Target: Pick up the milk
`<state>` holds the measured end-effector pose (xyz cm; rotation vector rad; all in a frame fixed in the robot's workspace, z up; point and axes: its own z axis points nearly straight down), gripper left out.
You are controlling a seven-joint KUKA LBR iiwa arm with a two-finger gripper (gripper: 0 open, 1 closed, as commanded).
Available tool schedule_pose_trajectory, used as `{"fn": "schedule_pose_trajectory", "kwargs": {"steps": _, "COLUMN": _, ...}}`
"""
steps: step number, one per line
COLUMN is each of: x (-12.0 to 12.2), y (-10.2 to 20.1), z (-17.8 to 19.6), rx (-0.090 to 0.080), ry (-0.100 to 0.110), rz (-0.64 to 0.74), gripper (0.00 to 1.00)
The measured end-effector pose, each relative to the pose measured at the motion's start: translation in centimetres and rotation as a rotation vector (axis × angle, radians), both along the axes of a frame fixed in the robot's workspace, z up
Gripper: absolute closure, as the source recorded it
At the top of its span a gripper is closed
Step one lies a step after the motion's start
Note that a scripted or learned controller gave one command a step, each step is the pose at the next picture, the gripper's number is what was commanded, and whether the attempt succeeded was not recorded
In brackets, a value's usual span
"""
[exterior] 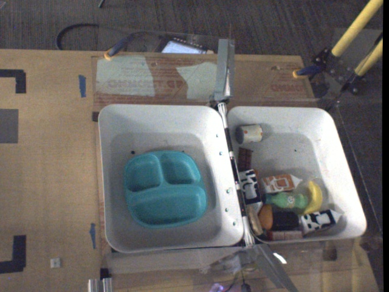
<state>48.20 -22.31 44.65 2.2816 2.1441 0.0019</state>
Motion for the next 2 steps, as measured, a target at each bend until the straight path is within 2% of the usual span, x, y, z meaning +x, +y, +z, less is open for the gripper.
{"fn": "schedule_pose_trajectory", "kwargs": {"steps": 1, "x": -0.2, "y": 1.2, "z": -1.1, "rx": 0.006, "ry": 0.009, "rz": 0.177, "gripper": 1.0}}
{"fn": "schedule_pose_trajectory", "kwargs": {"steps": 2, "x": 4.3, "y": 4.5, "z": -1.1, "rx": 0.008, "ry": 0.004, "rz": -0.558, "gripper": 1.0}}
